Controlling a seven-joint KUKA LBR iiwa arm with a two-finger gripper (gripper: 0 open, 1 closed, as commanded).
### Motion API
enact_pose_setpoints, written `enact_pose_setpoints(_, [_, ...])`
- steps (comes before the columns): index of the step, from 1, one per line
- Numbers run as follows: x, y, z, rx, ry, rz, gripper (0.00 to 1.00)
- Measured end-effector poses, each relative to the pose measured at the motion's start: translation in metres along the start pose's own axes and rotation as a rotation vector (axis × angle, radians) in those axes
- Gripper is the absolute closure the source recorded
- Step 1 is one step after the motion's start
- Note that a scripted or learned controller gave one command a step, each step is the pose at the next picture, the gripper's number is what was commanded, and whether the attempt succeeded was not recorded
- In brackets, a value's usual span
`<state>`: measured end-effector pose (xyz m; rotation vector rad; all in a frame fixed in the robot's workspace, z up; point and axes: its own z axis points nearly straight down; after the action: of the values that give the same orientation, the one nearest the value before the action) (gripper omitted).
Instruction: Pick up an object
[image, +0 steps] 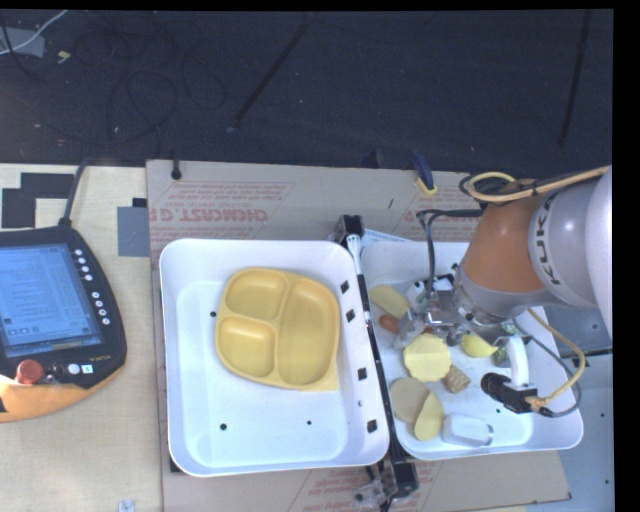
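The grey arm (570, 245) with its orange band (505, 250) reaches in from the right and hangs over the right-hand bin (560, 425); its gripper (440, 318) is low among the clutter there, a tangle of metal parts just above a round yellow piece (427, 358); how wide it stands cannot be told, since the wrist covers most of it from above, and nothing can be seen gripped.

The right-hand bin carries the loose objects: a pale yellow oval piece (389, 300) near its upper left; a small red-brown bit (388, 323) just below that; the round yellow piece beside the gripper, close enough that contact cannot be ruled in or out; a small tan ridged piece (458, 379) at its lower right; a beige flat piece (408, 398) and a yellow wedge (429, 417) touching each other lower down; a white flat block (467, 431) near the bottom edge; a small yellow lump (478, 345) under the wrist's right side; a black cable end (505, 390) loops from the arm over the bin's right part.

The left-hand bin (195, 400) bears a yellow three-compartment plate (278, 327), lying flat towards its upper right; a black divider strip (362, 330) runs between the two bins.

Off to the left, well apart from both bins, a teach pendant (50, 310) with a lit screen lies on the bench (110, 440); cardboard (260, 205) lies under the bins.
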<state>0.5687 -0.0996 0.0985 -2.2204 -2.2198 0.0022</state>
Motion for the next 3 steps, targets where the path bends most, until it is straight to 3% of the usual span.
enact_pose_setpoints(1, [0.01,-0.073,0.009,-0.004,0.001,0.003,0.0])
enact_pose_setpoints(2, [0.012,-0.07,-0.002,-0.002,0.008,0.003,1.0])
enact_pose_setpoints(3, [-0.031,-0.001,-0.09,-0.013,-0.006,-0.001,1.0])
